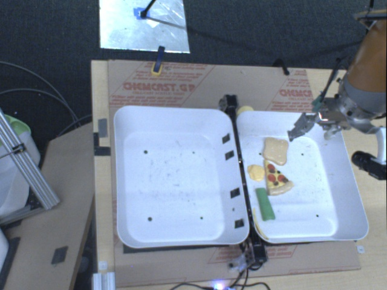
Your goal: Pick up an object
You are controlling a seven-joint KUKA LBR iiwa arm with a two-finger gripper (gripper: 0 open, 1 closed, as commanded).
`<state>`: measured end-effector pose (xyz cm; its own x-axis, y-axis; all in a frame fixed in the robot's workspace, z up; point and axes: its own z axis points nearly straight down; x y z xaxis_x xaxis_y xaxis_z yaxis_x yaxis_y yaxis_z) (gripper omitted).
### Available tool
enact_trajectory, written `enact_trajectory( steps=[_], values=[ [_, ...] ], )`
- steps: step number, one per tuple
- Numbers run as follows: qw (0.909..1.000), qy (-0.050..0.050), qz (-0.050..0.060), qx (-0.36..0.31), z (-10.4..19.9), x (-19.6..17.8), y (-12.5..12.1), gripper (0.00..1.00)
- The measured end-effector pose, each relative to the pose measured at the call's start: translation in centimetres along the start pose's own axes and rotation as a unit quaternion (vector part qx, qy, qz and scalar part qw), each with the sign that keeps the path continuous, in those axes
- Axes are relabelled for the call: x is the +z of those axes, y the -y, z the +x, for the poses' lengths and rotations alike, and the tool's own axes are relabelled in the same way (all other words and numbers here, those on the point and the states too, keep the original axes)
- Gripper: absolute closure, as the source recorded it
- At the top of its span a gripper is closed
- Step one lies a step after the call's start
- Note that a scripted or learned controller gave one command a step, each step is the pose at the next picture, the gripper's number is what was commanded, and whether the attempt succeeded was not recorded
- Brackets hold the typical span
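Arm (367,71) comes in from the upper right of the frame, orange band up top, grey wrist angled down and left over the far right corner of the right bin (338,222). Gripper (302,127) sits over the upper part of that bin, up and right of the objects. Can't tell if the claw is wide or narrow; one dark finger is all I can make out from this slant. Nothing visibly in it.

Objects are clustered at the left side of the right bin, mid frame: tan toast-shaped piece (276,150), pizza slice (278,179) just below it, small yellow piece (256,173) touching the pizza's left edge, green stick (265,203) below, near the bin divider. Gripper is nearest the toast piece, not touching.

Left bin (175,180) fills centre-left of the frame.
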<state>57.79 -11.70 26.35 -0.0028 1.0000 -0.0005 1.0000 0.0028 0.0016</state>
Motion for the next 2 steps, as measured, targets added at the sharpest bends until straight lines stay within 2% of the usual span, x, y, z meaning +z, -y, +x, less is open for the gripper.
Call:
enact_trajectory(
  steps=[1, 2],
  values=[
    [1.0000, -0.002, 0.004, 0.001, 1.2, 17.4, -0.5, 0.00],
    [1.0000, 0.000, -0.001, 0.001, 1.0, 15.5, -0.7, 1.00]
  ],
)
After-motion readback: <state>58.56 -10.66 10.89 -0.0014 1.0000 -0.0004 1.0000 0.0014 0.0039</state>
